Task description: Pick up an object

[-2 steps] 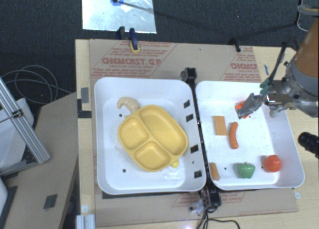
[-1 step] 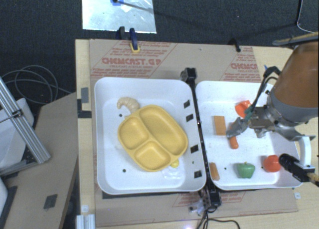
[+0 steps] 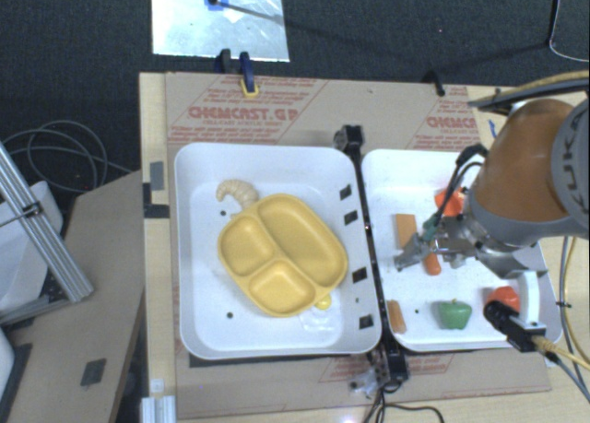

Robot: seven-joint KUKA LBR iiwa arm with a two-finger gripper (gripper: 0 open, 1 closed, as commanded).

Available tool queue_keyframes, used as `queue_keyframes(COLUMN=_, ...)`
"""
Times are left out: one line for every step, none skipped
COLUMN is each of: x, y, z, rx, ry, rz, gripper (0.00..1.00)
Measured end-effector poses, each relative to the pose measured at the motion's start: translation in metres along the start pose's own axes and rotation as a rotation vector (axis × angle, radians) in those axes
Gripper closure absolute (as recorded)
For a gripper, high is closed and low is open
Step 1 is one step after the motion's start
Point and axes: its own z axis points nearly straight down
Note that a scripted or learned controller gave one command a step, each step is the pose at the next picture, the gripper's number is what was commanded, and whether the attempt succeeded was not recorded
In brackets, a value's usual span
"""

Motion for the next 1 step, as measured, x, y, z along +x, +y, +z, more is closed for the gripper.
queue_keyframes(x=-0.0622, y=0.0004, z=0.1213, rx=-0.003, ry=-0.003, rz=0.006, gripper=0.00)
